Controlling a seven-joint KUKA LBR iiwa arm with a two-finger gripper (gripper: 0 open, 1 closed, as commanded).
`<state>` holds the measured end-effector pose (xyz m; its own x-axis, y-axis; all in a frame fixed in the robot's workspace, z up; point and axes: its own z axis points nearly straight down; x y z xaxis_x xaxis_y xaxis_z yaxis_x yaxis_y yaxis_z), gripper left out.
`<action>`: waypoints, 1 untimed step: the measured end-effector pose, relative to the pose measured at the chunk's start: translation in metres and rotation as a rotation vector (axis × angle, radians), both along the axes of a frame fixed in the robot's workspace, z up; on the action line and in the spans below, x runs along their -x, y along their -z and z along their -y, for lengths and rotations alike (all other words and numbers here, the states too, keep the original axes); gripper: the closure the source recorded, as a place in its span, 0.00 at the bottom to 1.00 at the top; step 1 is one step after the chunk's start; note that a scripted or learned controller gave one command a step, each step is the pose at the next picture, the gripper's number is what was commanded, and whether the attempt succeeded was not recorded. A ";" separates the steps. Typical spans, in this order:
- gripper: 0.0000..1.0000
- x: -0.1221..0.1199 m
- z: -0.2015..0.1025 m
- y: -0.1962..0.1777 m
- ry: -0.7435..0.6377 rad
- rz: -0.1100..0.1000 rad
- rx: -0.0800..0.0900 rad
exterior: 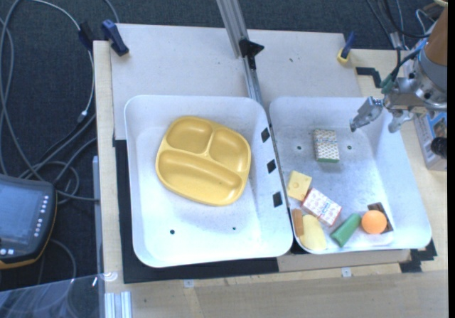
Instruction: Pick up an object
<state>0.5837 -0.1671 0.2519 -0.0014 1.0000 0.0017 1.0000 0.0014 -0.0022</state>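
Jaws stand apart and hold nothing; the two-finger gripper (378,116) hovers over the upper right corner of the right white bin (407,167). Nearest candidate is the small green-patterned rectangular box (326,144), lying flat on the bin floor, well apart from the cluster along the near wall: yellow wedge (299,185), red-and-white packet (321,205), green block (345,230), orange ball (374,222). The box appears light and stiff; a grip across its short sides should hold.

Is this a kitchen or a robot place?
Probably a robot lab, not a kitchen: two white bins sit on a workbench, a robot claw hovers over toy food like an orange ball, and cables trail across the floor.
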 end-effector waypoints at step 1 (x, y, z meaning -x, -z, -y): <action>0.00 0.000 0.000 0.000 0.000 0.000 0.000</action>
